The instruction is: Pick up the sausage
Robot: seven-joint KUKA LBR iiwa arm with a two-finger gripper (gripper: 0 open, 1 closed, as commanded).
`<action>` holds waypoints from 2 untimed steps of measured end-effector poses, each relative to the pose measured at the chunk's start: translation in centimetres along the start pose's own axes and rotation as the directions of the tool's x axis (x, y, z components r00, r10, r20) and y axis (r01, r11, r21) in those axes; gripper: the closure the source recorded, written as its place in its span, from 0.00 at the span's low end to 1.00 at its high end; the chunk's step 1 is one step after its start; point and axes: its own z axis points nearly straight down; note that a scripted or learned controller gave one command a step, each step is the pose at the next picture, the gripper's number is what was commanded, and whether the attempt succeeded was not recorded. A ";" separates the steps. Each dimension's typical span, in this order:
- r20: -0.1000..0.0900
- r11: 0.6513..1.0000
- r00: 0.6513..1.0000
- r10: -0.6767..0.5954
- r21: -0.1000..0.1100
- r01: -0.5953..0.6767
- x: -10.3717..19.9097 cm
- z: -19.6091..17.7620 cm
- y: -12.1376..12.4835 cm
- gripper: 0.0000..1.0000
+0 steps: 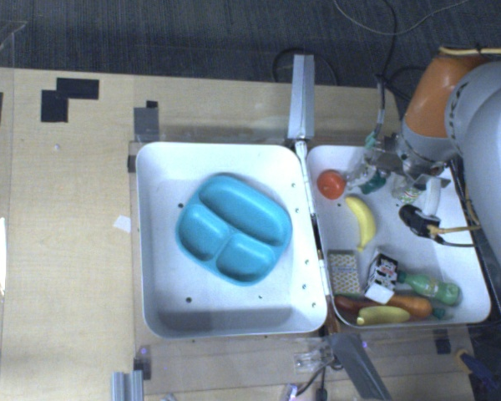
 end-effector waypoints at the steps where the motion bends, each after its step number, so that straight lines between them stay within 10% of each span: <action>1: -0.001 0.993 0.993 0.117 -0.004 -0.117 1.3 2.1 -1.4 0.00; 2: -0.001 0.939 0.939 0.343 -0.003 -0.343 -1.8 -8.1 0.4 0.00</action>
